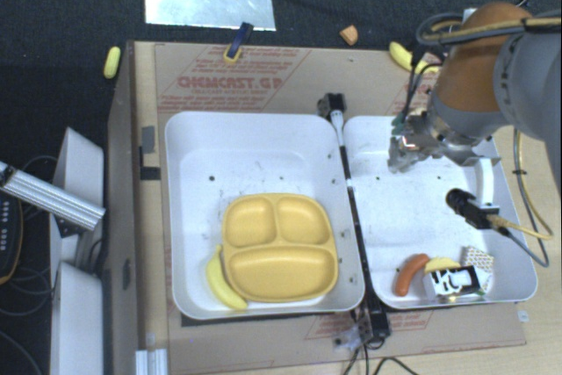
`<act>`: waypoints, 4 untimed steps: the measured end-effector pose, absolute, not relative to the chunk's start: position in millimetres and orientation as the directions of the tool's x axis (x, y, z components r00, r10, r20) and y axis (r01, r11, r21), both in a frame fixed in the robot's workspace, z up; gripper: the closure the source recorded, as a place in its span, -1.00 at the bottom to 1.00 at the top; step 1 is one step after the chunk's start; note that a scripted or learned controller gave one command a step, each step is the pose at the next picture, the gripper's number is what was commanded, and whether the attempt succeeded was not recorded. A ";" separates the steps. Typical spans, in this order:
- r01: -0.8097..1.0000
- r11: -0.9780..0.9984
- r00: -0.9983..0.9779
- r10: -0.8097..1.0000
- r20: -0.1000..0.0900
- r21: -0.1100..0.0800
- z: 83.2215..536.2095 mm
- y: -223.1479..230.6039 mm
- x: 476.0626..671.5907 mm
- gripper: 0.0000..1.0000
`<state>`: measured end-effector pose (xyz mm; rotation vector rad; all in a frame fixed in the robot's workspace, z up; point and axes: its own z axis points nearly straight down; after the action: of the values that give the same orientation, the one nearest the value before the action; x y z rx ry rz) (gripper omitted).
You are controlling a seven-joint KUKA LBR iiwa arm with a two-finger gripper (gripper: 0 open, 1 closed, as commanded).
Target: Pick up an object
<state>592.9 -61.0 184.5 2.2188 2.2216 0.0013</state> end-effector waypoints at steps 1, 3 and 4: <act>1.000 0.004 -0.004 1.000 0.001 0.001 193.9 -39.8 587.0 1.00; 1.000 0.001 -0.001 1.000 -0.001 0.002 184.4 -62.7 612.7 1.00; 1.000 0.004 -0.004 1.000 0.001 0.001 184.4 -20.9 610.8 1.00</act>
<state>610.8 -20.9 184.4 2.2169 2.2255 0.0025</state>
